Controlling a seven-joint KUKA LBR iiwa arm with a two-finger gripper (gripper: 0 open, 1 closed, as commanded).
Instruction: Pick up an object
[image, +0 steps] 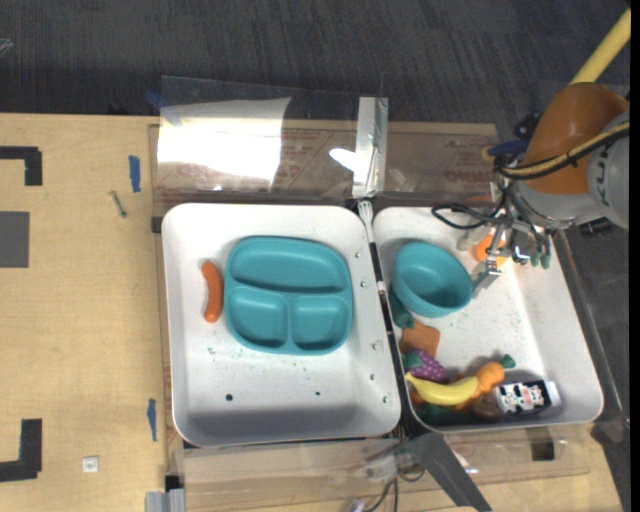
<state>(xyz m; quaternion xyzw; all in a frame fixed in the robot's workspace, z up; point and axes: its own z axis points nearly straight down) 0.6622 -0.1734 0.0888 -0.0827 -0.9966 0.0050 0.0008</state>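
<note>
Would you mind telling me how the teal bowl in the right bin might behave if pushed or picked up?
The teal bowl looks like stiff, light plastic, so it would probably slide rather than bend. Its smooth, rounded wall may slip from a grip. It sits tilted, so a nudge might rock it.

**Bright light, one shiny spot**

The light is bright and even. Strong glare shines off the clear plastic sheet at 11 o'clock. Shadows under the white bins are soft. The whole picture looks a little fuzzy.
</note>
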